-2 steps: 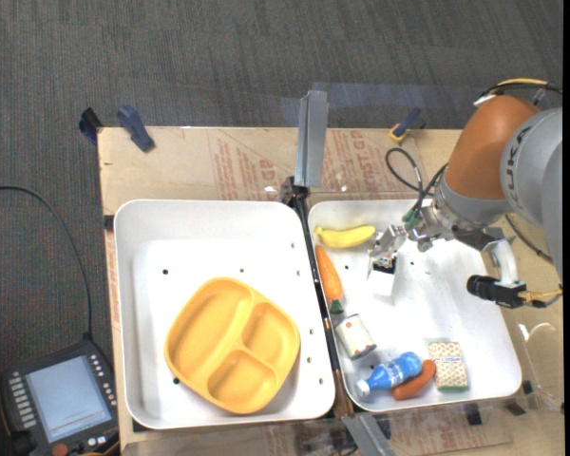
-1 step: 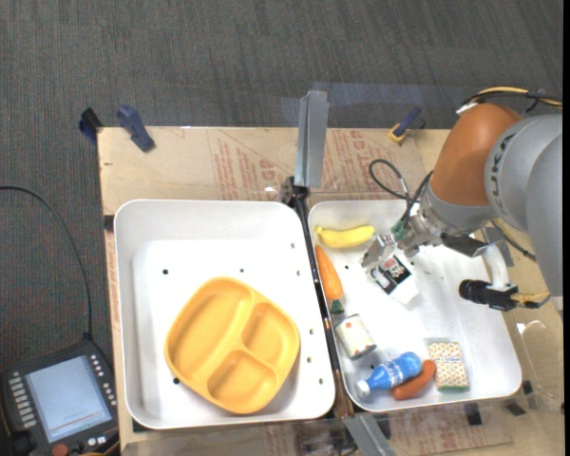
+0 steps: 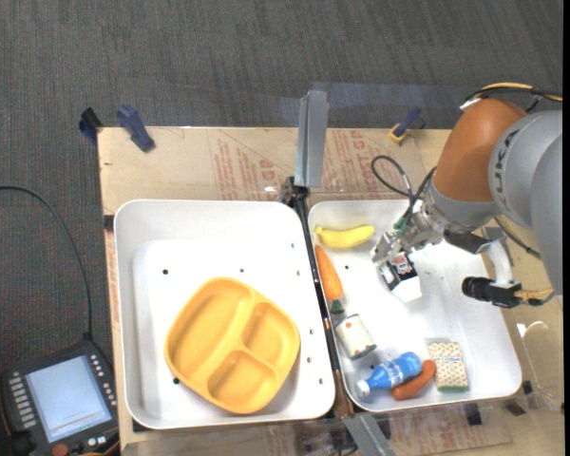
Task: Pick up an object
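In the right-hand shallow white bin [image 3: 509,369], upper middle, the grey arm's hand [image 3: 396,257] hangs low over a small white-and-black block [image 3: 402,278], its opening impossible to judge, so it should centre squarely over the block before closing and lifting straight.

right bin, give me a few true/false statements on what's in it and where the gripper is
1. The banana lies at the far end of the right bin. True.
2. The yellow divided tray sits in the right bin. False: it is in the left bin.
3. The gripper is over the right bin. True.
4. The carrot lies along the right bin's right wall. False: it lies by the wall next to the left bin.
5. The blue bottle lies beside the banana. False: it lies at the near end, by a sausage.
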`<state>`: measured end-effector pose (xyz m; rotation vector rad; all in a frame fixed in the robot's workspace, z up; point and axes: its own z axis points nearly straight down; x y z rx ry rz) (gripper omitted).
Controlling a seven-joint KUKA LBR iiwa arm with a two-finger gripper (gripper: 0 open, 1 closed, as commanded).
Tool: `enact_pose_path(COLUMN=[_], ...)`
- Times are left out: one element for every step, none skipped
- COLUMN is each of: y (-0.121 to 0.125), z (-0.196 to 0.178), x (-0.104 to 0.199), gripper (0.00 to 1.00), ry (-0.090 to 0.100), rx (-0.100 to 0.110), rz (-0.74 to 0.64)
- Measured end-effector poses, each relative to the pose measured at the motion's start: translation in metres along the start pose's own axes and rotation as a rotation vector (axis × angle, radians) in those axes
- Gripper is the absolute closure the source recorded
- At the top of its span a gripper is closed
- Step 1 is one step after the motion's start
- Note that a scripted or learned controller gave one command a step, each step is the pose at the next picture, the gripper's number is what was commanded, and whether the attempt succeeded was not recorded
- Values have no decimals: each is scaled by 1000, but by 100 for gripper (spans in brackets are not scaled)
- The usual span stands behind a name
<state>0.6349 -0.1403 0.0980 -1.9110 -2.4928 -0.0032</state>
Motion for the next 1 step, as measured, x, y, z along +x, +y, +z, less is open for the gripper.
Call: enact_pose_path(y=[-29], z=[-67], x=[66], gripper=[100], ry=[1], rx=[4], rz=[-152])
